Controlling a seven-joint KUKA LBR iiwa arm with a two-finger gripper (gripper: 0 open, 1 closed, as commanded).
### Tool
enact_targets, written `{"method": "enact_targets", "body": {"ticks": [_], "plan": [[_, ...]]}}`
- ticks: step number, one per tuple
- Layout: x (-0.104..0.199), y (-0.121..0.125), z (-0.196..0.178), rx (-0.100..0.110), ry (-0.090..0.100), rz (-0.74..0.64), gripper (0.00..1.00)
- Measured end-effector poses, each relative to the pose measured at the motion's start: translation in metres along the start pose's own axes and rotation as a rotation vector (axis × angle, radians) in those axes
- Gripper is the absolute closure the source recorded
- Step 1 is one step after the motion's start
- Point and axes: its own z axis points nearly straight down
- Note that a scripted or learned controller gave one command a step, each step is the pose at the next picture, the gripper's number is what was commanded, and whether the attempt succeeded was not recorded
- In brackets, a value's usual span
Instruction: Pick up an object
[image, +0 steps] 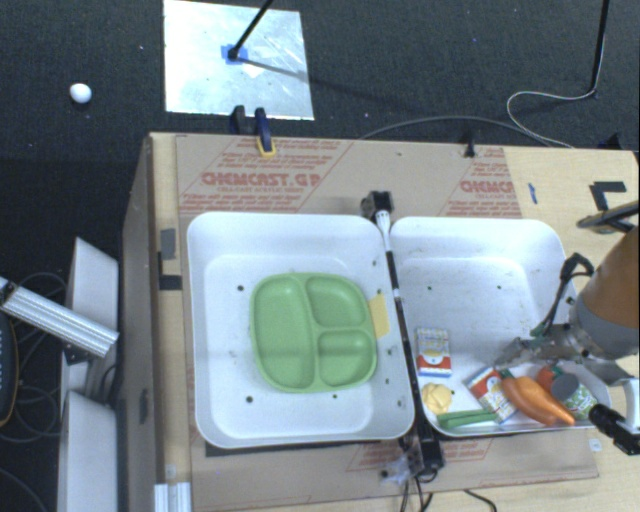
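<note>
The right bin (470, 250) holds a cluster of small things in its front right corner. An orange carrot (532, 399) lies beside a red and white packet (487, 389), with a green can (579, 401) to its right. A green stick (466, 420) lies along the front wall, next to a yellow piece (436, 397). A small white and red box (433, 352) sits near the divider. My gripper (530, 350) reaches in from the right, low over the bin and just above the carrot. I see nothing held in it.
The left bin (220, 250) holds a green divided plate (312, 331). A black bar (396, 310) runs between the two bins. The arm's orange band (612, 290) hangs over the right bin's right wall. Cables trail past the bench's back right.
</note>
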Motion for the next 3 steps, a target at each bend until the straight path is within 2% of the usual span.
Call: {"method": "enact_targets", "body": {"ticks": [1, 2, 3], "plan": [[0.000, 0.002, -0.011, -0.005, -0.001, -0.001, 1.00], [0.000, 0.001, -0.011, -0.004, -0.001, -0.001, 0.00], [0.000, 0.002, -0.021, -0.007, -0.001, -0.001, 1.00]]}}
